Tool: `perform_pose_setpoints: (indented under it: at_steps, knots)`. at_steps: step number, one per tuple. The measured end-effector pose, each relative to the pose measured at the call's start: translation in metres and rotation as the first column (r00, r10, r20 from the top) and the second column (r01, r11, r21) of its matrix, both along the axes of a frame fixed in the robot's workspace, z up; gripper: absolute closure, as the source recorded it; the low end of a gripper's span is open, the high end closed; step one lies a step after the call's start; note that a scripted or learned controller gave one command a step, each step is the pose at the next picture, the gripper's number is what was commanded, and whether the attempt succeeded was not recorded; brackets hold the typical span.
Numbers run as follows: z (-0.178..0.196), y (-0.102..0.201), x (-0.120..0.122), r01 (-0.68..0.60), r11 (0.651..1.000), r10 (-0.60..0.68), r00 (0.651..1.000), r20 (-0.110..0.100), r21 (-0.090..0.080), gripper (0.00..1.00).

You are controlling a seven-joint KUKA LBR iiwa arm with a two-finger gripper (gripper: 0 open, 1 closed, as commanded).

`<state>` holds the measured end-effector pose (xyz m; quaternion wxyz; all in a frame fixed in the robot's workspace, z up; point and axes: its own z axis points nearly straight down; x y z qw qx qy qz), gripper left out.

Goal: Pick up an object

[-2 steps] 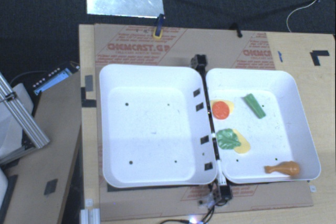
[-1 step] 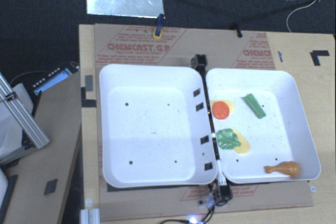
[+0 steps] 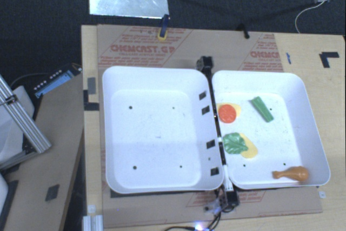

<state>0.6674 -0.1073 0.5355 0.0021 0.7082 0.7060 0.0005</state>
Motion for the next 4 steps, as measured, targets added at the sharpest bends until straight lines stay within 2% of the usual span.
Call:
perform_pose_setpoints:
  at_steps: [2, 3, 4]
  knots:
    - [0.000, -0.095, 0.001, -0.001, 1.000, 0.001, 1.000, 0.000, -0.001, 1.00]
    - [0.001, -0.100, -0.075, -0.001, 1.000, 0.001, 1.000, -0.001, 0.001, 1.00]
    - [-0.001, -0.090, 0.004, -0.011, 1.000, 0.011, 1.000, 0.002, 0.000, 1.00]
